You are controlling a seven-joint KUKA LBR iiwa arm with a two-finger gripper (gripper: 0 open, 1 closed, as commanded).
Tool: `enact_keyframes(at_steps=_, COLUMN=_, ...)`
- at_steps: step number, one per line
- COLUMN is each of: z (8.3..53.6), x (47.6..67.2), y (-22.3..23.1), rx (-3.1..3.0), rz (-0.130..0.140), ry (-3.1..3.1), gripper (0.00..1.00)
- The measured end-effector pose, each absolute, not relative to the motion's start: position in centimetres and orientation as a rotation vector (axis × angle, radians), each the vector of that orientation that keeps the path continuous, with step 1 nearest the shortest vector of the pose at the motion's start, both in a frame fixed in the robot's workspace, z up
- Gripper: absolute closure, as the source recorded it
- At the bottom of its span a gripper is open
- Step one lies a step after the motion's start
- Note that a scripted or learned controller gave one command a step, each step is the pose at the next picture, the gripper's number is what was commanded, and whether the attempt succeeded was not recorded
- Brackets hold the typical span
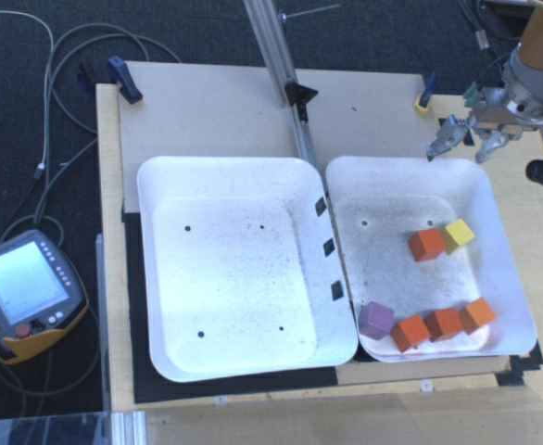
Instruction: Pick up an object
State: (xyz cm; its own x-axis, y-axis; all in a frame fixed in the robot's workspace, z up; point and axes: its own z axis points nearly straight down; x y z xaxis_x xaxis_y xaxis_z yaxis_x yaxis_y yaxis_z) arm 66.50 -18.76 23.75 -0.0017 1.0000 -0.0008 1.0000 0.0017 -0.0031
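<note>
Nearest the camera and well below the end effector, along the front wall of the right bin: a purple cube, then three orange cubes in a curved row, the first orange cube just beside the purple one, the second orange cube touching it, the third orange cube at the right end of the row. Farther in, nearer the end effector yet still apart from it and below it: a fourth orange cube touching a yellow cube on its right. Off to the left of the end effector and lower: the left bin, side by side with the right bin on the surface. Far to the left and low, off the surface: a teach pendant with a lit screen. Above the back rim of the right bin: the end effector itself, fingers spread apart, released, nothing between them, clear of every cube. Just left of it and slightly beyond: a blue and yellow clamp on the back edge of the surface. Farther left, at the back left corner: a blue clamp. Between the bins and running up toward the far edge: a slanted aluminium rail.
</note>
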Motion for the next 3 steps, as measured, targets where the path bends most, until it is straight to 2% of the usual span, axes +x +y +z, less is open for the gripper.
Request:
enact_keyframes(at_steps=1, z=9.5, x=62.9, y=-21.3, rx=-2.217, rz=0.009, ry=-2.214, gripper=0.0)
enact_keyframes(at_steps=2, z=10.0, x=58.0, y=-17.8, rx=-2.217, rz=0.002, ry=-2.218, gripper=0.0)
enact_keyframes(at_steps=3, z=10.0, x=55.7, y=-13.7, rx=-2.214, rz=0.001, ry=-2.221, gripper=0.0)
